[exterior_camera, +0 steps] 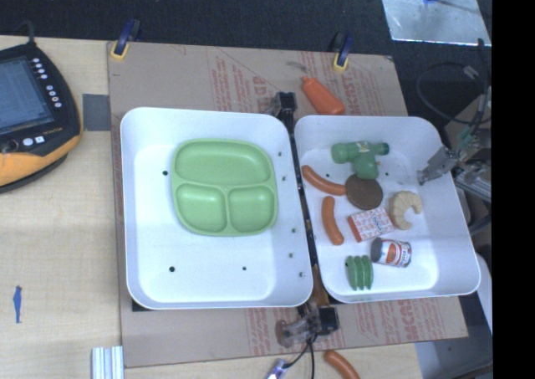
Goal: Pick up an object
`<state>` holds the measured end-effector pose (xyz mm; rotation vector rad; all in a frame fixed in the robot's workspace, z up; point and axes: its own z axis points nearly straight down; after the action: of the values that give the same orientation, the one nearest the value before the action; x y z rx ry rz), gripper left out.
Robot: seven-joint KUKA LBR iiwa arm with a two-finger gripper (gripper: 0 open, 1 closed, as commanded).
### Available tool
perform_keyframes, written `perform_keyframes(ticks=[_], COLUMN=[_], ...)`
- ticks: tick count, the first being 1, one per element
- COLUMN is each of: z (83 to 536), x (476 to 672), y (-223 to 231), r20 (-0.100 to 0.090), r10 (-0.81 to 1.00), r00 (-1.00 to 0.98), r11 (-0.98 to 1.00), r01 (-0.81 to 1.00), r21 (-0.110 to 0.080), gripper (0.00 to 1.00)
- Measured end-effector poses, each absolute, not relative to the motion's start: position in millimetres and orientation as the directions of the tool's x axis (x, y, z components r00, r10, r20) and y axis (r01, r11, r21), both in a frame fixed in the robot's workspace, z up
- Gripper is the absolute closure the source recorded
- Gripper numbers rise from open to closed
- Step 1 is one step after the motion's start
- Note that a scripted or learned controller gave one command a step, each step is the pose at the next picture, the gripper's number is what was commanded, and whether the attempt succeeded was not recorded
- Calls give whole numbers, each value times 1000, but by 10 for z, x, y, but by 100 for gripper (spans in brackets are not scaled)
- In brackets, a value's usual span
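1. The gripper (436,166) sits at the 3 o'clock edge of the right bin (451,273), low over the rim, its grey tip pointing toward the bin's middle. Whether it is open or closed cannot be told from here, and nothing shows in its hold.
2. The pickable things lie gathered in the right bin, likely so that the arm coming in from the right can reach them all. A green toy piece (359,152) lies at 12 o'clock. A brown disc (364,192) rests just below it, and a pale croissant-like piece (406,208) lies at 3 o'clock, nearest the gripper.
3. Two sausages lie toward 9 o'clock: one sausage (323,181) slanted near the bin wall, the other sausage (332,220) more upright. A red-and-white packet (369,224) lies near the centre, a small can (391,253) on its side at 5 o'clock, and a green ridged piece (359,272) at 6 o'clock.
4. The left bin (142,285) carries a green divided tray (224,186), probably the place for picked items.
5. On the worktop (50,285), an orange carrot-like toy (321,95) lies beyond the bins at 12 o'clock, out of easy reach.
6. My judgement: the pick has not begun. The croissant-like piece looks the easiest target, standing apart from its neighbours.
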<state>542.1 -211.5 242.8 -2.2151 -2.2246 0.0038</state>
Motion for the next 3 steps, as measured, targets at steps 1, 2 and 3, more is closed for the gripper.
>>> perform_keyframes(ticks=[1,2,3], z=[1152,937,836], x=[5475,5967,6247], y=[-976,-1060,-1106], r20=[0,-1,10], r10=[1000,1000,1000], r00=[-7,-5,15], r11=[7,5,-14], r01=[1000,1000,995], r21=[-6,-2,-98], gripper=[0,0,0])
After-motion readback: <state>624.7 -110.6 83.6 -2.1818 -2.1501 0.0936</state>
